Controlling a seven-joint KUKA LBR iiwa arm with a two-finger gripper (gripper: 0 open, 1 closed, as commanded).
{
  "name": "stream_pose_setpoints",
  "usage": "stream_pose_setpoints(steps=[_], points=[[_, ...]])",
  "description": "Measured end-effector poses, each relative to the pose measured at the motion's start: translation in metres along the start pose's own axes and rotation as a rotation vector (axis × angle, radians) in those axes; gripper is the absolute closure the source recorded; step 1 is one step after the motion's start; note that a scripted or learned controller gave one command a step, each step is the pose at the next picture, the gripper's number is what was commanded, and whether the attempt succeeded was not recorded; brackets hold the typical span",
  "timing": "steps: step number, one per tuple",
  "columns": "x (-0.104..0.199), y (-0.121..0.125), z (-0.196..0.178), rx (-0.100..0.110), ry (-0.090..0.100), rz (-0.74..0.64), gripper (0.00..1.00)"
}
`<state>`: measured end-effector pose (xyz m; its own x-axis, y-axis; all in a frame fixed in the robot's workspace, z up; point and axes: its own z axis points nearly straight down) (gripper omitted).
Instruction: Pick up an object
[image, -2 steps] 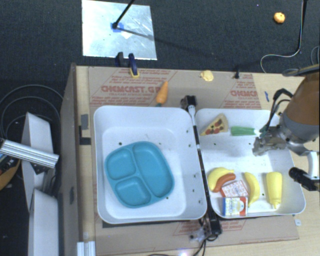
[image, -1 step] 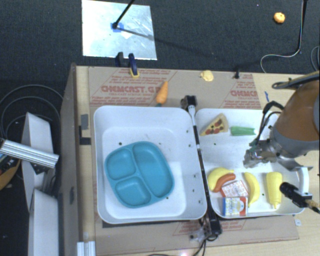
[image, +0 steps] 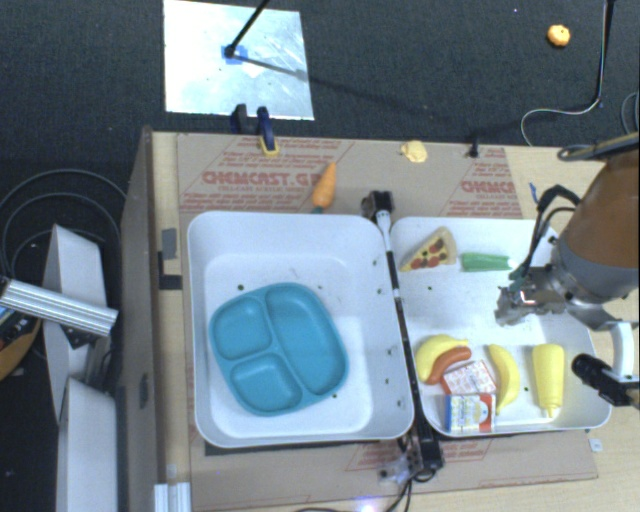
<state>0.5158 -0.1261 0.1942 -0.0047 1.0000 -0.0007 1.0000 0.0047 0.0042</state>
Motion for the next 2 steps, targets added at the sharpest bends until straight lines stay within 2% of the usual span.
stream_pose_setpoints(steps=[1, 2], points=[[0.000, 0.000, 0.002, 0.001, 0.000, 0.002, 0.00], [-0.028, -0.021, 0.058, 0.007, 0.001, 0.007, 0.00]])
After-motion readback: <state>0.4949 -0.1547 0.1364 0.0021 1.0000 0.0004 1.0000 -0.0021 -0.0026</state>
